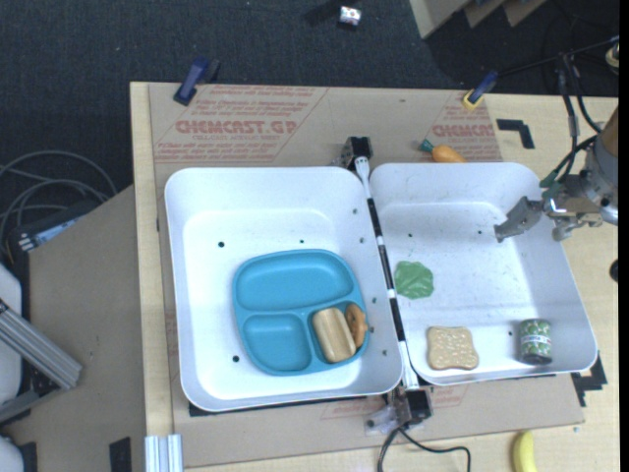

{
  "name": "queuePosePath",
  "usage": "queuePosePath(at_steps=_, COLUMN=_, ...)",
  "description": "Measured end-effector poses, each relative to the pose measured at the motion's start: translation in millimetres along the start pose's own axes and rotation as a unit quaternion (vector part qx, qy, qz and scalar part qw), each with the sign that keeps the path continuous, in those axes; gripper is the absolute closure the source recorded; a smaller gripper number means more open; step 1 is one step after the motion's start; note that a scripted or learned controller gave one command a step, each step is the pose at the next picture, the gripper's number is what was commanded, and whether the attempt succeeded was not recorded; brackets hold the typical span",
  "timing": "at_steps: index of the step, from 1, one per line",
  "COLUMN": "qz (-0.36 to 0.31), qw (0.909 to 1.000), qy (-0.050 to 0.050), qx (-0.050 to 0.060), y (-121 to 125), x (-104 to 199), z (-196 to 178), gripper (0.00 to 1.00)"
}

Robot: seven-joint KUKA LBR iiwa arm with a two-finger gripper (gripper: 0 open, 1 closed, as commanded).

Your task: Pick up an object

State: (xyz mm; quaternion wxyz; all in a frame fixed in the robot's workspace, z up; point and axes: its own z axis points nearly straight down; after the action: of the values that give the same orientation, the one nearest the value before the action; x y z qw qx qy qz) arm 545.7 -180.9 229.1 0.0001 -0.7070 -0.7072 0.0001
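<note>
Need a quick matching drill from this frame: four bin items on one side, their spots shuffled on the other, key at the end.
Things:
1. blue three-compartment plastic plate
2. green leaf-shaped piece
3. tan square cracker-like slab
4. small green-labelled can

Places:
A. right bin, near right corner
B. left bin, middle
C. right bin, near edge, left of the can
D. right bin, by the divider between the bins

Pairs: 1-B, 2-D, 3-C, 4-A
</note>
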Motion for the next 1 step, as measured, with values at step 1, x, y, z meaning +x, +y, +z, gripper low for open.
queuePosePath(at_steps=1, qz=0.0, qw=1.0, qy=0.0, qx=-0.001, y=6.7, x=48.6, z=144.0, gripper=0.0)
